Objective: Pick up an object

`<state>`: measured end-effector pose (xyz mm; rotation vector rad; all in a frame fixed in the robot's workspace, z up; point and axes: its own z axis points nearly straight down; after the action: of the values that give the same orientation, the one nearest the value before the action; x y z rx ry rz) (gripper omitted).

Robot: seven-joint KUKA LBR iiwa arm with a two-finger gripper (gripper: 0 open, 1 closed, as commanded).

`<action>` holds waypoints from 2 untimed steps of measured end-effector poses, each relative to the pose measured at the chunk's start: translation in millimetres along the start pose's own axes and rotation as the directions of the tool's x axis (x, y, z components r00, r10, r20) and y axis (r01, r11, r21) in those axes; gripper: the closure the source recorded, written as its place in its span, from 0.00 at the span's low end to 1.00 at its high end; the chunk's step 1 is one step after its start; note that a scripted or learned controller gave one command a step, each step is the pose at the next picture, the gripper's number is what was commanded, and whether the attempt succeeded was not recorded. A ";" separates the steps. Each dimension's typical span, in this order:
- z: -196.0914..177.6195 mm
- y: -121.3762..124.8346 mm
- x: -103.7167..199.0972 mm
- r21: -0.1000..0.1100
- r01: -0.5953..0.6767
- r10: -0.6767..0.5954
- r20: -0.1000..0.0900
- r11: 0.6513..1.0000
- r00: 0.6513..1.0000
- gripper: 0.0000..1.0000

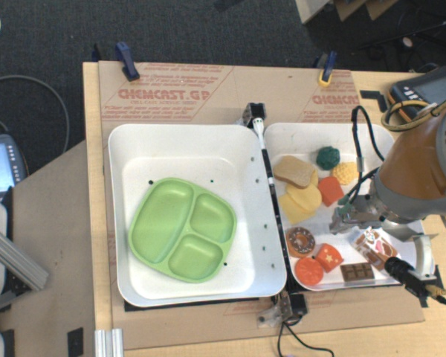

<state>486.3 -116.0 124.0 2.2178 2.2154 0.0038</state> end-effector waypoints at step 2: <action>41.2 -8.3 -22.6 0.009 -0.002 0.002 -0.004 1.000 1.000 1.00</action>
<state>478.3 -138.7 82.8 2.2265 2.2204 -0.0014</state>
